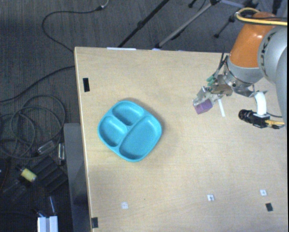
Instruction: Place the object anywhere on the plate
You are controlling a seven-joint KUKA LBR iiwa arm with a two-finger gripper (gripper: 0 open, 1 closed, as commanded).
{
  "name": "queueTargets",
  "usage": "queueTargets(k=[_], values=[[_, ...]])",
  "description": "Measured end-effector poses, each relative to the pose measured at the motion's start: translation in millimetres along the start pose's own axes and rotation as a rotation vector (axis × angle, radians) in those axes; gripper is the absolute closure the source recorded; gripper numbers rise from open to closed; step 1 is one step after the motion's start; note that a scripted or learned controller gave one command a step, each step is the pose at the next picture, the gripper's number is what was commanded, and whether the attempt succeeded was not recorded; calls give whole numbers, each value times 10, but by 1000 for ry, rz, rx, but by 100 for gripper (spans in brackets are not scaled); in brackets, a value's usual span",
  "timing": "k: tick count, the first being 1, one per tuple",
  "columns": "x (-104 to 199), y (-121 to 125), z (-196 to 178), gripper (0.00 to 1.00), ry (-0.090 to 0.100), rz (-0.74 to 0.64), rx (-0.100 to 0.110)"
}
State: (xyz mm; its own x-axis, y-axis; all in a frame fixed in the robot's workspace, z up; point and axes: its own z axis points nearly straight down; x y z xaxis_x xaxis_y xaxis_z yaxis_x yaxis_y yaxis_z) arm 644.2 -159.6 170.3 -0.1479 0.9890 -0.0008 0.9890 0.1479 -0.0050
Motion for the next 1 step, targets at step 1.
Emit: queueTargets(k=[1], values=[[721, 139, -108, 100, 3, 69, 0]])
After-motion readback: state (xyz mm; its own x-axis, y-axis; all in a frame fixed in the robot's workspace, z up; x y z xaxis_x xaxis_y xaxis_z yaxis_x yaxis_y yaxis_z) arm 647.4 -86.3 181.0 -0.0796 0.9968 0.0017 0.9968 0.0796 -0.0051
